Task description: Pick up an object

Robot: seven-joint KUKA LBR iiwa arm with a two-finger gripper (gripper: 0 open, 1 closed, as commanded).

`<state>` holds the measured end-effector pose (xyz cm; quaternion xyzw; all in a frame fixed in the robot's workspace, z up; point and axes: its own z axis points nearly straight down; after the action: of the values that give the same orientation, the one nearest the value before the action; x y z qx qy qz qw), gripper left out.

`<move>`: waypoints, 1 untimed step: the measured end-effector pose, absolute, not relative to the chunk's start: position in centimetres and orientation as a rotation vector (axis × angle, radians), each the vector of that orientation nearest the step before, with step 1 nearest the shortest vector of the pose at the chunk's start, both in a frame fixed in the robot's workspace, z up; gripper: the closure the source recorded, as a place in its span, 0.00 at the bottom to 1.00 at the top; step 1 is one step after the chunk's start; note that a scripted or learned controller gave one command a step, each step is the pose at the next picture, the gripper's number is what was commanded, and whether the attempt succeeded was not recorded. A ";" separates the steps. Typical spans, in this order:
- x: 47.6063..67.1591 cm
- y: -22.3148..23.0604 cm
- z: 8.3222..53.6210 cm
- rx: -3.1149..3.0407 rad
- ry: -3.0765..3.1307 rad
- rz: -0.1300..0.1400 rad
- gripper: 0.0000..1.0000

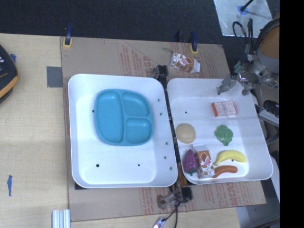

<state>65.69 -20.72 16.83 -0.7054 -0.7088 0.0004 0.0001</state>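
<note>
Bins sit side by side on the bench: the left bin (78, 127) carries a blue divided plate (123, 117) toward its far edge. Along the right bin's (199, 91) near edge lie grapes (190, 161), a small carton (204, 162), a sausage (224, 170) and a banana (231, 156). The gripper (234, 84) hangs open and empty over the far right corner.

Robot lab: clamped cardboard (142, 56) on bench (33, 141), white bins (76, 127), toy food, cables.
</note>
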 end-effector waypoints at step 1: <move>63.7 -18.1 9.5 -2.217 -2.232 0.002 0.00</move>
<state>63.69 -18.09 9.55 -0.7048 -0.7094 0.0007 -0.0022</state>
